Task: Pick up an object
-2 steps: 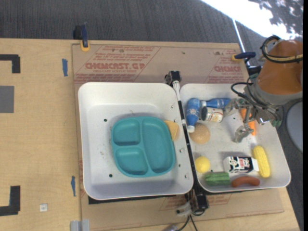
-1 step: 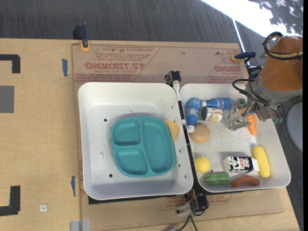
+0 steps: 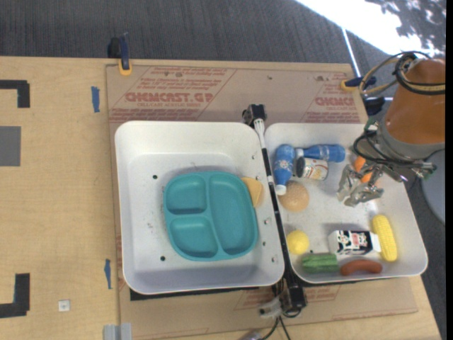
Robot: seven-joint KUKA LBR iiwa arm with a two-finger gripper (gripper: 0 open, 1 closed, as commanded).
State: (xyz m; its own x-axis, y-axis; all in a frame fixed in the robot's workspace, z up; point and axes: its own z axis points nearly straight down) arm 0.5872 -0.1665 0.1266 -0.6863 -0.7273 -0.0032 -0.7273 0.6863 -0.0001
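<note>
My gripper (image 3: pixel 359 190) hangs over the right bin (image 3: pixel 410 222), near its right-hand middle, fingers pointing down toward bare bin floor. Nothing shows between the fingers. To its left lie a blue bottle (image 3: pixel 311 154), a small jar (image 3: pixel 313 169) and a tan round object (image 3: pixel 295 197). Below it sit a corn cob (image 3: pixel 384 236), a black-and-white carton (image 3: pixel 352 242), a yellow lemon (image 3: pixel 298 243), a green vegetable (image 3: pixel 320 262) and a red sausage (image 3: pixel 360 267).
The left bin (image 3: pixel 134 190) holds a teal divided plate (image 3: pixel 210 215) with a yellow piece (image 3: pixel 254 190) at its right edge. A black clamp (image 3: pixel 254 115) sits where the bins meet. Cables (image 3: pixel 382 73) hang near the arm's orange band (image 3: pixel 419 112).
</note>
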